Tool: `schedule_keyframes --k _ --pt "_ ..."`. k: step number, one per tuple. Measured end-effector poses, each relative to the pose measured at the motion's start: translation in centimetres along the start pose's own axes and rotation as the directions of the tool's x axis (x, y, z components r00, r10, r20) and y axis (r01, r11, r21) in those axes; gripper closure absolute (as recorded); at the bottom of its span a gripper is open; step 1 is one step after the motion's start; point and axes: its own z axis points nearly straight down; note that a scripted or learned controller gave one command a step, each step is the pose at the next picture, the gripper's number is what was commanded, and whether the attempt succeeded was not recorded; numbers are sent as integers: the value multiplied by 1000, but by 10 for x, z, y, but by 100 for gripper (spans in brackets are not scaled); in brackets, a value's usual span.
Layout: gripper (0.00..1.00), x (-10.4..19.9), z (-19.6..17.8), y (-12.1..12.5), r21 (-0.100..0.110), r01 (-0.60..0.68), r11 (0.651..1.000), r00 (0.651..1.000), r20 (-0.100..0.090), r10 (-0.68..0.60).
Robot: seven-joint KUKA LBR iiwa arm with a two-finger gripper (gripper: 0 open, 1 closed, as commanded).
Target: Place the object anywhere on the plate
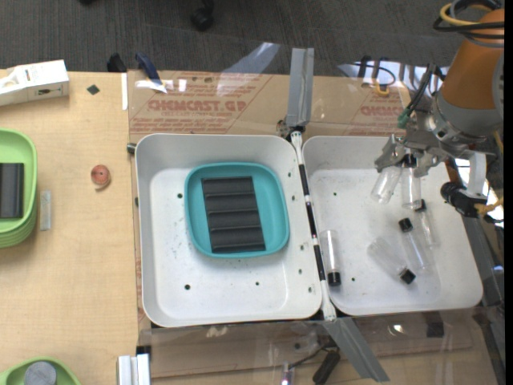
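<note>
Fingers (385,184) spread apart, clear-plastic, with nothing visible between them; poised over the far end of the right bin (361,215), touching no item as far as can be told. Reaching in from the right on the grey-and-orange arm (469,79), with the gripper (401,189) pointed down.

Across the wooden bench (72,255), two white bins side by side. In the left bin (160,239), a teal plate (276,215), already bearing a dark ribbed block (232,212). In the right bin, clear black-capped vials: one vial (411,251) just below the gripper, another, the edge vial (329,257), lying along the wall shared with the left bin.

By the look of things, pick-up stage: nothing grasped, plate well apart from the gripper. Likely target the vial nearest the fingers, though hard to say which. Next, presumably: lowering to straddle it, closing, lifting, then carrying leftward over the shared wall. See-through and round, so apt to roll or slip.
</note>
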Motion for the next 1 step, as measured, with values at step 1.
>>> schedule_keyframes --k 1 --pt "0 0 0 0 -1 0 1000 1000 0 0"
